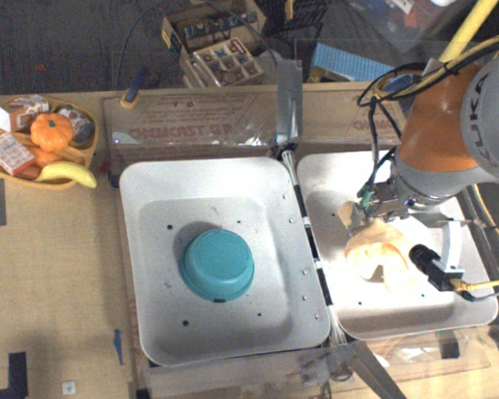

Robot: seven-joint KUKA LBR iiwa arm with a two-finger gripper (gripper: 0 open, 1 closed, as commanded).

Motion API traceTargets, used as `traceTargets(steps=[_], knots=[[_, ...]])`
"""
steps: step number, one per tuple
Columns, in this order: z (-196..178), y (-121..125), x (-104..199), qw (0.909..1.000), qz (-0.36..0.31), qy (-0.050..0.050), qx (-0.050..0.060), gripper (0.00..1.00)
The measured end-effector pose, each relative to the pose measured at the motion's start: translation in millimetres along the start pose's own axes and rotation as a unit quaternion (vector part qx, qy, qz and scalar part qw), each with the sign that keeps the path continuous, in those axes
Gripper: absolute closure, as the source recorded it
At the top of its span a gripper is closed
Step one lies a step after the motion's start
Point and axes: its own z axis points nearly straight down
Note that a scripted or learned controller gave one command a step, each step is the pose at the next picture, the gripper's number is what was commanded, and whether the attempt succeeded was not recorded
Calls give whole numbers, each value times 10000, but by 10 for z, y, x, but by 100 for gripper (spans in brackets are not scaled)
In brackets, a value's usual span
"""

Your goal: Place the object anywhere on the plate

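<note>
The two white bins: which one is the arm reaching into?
The right bin, the one with the pale yellowish object in it. The left bin holds a teal upturned bowl, and the arm stays off it.

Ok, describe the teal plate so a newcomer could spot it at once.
Start at the two white bins side by side and take the left bin. Near its middle lies the teal plate, round and lying alone. Its strong blue-green colour sets it apart from the pale yellowish object in the right bin.

The arm [448,132] covers the end effector's fingertips, and glare blurs the pale object [376,254] beneath it.
</note>
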Motion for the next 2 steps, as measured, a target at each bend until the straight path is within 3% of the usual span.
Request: traceTargets(steps=[1, 2], knots=[[-403, -7, -3, 10000, 1, 0, -16, 100], [-321, 201, 389, 9802, -1980, 3, -15, 100]])
